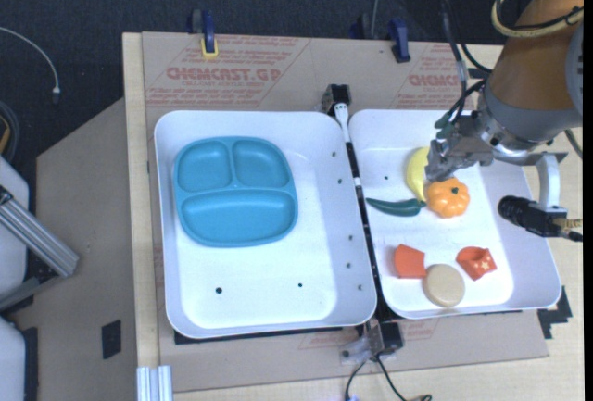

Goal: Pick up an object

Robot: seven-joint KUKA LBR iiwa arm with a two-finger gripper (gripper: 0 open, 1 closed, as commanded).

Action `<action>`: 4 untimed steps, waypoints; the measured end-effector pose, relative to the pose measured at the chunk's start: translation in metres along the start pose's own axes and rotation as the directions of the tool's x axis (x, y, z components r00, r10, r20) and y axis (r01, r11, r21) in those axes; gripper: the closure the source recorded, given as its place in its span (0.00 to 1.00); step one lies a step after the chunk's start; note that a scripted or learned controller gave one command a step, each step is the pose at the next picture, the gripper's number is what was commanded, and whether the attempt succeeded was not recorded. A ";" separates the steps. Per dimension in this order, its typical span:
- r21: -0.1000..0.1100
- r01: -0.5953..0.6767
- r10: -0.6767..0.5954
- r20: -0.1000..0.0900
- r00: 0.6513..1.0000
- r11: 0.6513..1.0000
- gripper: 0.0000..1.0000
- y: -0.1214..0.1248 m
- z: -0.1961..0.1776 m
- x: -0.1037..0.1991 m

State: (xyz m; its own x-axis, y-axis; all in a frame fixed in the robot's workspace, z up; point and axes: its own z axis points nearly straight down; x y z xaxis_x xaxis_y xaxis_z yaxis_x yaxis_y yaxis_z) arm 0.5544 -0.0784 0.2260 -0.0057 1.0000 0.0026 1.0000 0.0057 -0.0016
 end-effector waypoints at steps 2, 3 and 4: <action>-0.003 0.000 0.000 0.001 1.000 1.000 1.00 0.009 -0.001 0.107; -0.002 0.002 -0.002 0.000 1.000 1.000 1.00 0.012 0.007 0.170; -0.003 -0.005 0.005 0.003 1.000 1.000 0.00 0.012 0.006 0.166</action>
